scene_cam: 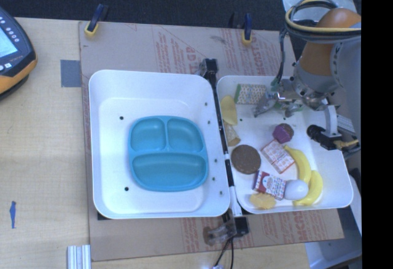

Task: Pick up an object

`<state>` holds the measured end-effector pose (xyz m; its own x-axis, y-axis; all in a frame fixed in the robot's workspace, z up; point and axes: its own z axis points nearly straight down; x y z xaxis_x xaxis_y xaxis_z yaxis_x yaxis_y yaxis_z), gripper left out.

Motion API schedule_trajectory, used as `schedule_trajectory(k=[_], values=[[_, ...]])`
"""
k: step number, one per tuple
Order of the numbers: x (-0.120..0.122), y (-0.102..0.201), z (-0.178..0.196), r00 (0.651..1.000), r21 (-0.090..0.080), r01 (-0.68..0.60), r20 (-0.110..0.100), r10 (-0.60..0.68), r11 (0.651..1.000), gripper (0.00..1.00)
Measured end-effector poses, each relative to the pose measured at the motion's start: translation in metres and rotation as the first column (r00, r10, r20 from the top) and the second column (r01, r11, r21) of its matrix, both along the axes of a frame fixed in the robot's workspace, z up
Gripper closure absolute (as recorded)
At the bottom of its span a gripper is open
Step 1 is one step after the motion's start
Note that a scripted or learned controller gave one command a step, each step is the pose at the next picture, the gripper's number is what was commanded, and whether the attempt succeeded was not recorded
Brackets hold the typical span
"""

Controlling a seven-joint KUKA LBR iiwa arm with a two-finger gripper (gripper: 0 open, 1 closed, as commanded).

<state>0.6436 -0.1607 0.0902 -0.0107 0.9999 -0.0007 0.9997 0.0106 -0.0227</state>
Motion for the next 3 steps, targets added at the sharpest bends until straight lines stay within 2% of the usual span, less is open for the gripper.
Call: schedule_trajectory(k=[1, 2, 3], values=[[-0.067, -0.040, 0.001, 1.000, 0.001, 0.010, 0.013, -0.010, 1.000, 0.00], [-0.063, -0.039, 0.013, 1.000, 0.000, 0.005, 0.018, -0.005, 1.000, 1.00], [-0.082, -0.037, 0.002, 1.000, 0.000, 0.006, 0.019, -0.006, 1.000, 1.00]])
